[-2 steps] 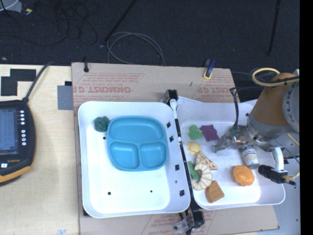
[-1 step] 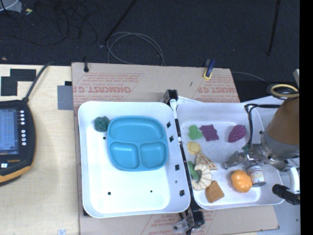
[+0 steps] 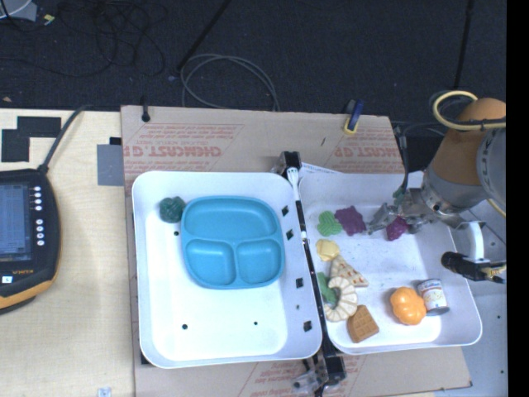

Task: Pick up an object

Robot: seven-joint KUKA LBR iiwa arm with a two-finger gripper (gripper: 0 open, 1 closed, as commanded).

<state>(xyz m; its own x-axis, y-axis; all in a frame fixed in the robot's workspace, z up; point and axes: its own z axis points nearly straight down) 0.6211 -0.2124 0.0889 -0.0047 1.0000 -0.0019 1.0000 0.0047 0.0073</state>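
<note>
Nearest the camera, at the front of the right bin point(image 3: 463, 333), a brown biscuit point(image 3: 362, 324) is lying beside an orange fruit point(image 3: 407, 304) and a small can point(image 3: 431, 295). Further back, a pale pretzel-like piece point(image 3: 340, 296), a cracker wedge point(image 3: 348, 273) and a yellow piece point(image 3: 328, 249) are sitting along the bin's left side, with a green piece point(image 3: 329, 222) and a purple piece point(image 3: 350, 219) behind them. In the left bin point(image 3: 157, 304), a blue tray point(image 3: 231, 241) is resting with a dark green lump point(image 3: 171, 209) just beside its far left corner.

The arm is reaching in from the right, and the gripper point(image 3: 393, 218) is sitting low over the back of the right bin. A second purple piece point(image 3: 397, 228) is showing right at its tip, touching or nearly so. Whether that piece is actually lying between the fingers, I cannot tell; the tip is too small and cluttered to read.

By my judgement, the grasping step is in hand, with this purple piece as the likely target. Next, the arm is needing a firm closing on it and a straight lift clear of the bin floor, then a check that the piece is rising with it.
</note>
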